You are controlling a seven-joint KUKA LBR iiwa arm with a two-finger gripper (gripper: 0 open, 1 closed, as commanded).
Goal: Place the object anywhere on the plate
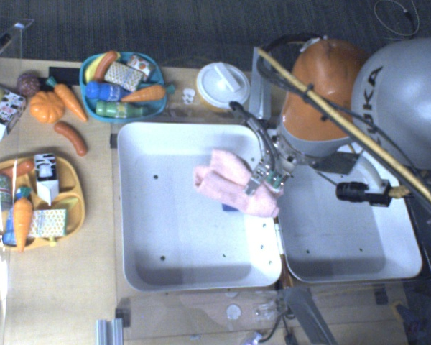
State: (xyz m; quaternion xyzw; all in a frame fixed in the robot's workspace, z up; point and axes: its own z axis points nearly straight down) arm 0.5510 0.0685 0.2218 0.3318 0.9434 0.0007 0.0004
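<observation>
Grey arm (388,99) bent low, wrist over pink cloth (233,182)

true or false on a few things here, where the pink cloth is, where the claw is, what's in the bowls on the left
1. The pink cloth lies in the left bin. True.
2. The claw hangs over the middle of the right bin. False: it is at the left bin's right edge, right at the cloth.
3. The blue bowl holds toy food. True.
4. The orange toy pumpkin sits in the yellow bowl. False: it sits on the bench beside the blue bowl.
5. The white lid lies inside the left bin. False: it lies on the bench behind the bins.
</observation>
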